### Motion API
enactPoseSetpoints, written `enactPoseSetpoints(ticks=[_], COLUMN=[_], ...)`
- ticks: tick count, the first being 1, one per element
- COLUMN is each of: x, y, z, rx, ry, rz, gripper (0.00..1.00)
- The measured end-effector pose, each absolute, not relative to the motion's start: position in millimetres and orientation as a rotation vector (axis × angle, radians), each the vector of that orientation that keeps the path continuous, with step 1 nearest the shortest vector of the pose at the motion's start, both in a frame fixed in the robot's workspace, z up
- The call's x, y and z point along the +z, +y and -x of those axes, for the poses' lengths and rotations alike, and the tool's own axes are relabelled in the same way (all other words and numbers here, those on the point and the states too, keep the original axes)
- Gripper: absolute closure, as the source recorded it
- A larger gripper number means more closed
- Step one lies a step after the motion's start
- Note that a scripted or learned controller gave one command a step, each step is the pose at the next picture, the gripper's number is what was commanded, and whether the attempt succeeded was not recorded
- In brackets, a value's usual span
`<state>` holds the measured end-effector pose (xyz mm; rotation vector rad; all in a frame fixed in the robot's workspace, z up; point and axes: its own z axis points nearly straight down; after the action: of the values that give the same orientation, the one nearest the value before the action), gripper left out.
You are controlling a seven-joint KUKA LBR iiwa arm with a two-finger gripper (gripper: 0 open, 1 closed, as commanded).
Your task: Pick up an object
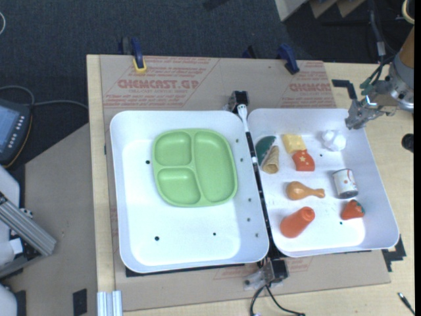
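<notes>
While dark carpet surrounds the cardboard-topped desk (197, 78), the arm's jaws (358, 117), their opening impossible to tell, hover over the right bin's (375, 196) far corner beside a white crumpled object (333, 139).

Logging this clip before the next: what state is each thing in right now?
Green tray: flat in the left bin, compartments bare.
Can: lying on its side, right bin.
Orange carrot: lying free, right bin.
White ball: loose near the far corner.
End effector: over the right bin's far corner.

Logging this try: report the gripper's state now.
Gripper: over the right bin's far right corner, near the white object; open or shut cannot be told.
</notes>
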<state>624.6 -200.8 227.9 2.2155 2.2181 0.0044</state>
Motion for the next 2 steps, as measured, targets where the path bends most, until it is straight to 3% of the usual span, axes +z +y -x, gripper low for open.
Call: enactPoseSetpoints(ticks=[2], x=[227], y=[-96], z=[-627.4], rx=[0.001], ry=[2.229], rz=[-2.217], gripper=[1.00])
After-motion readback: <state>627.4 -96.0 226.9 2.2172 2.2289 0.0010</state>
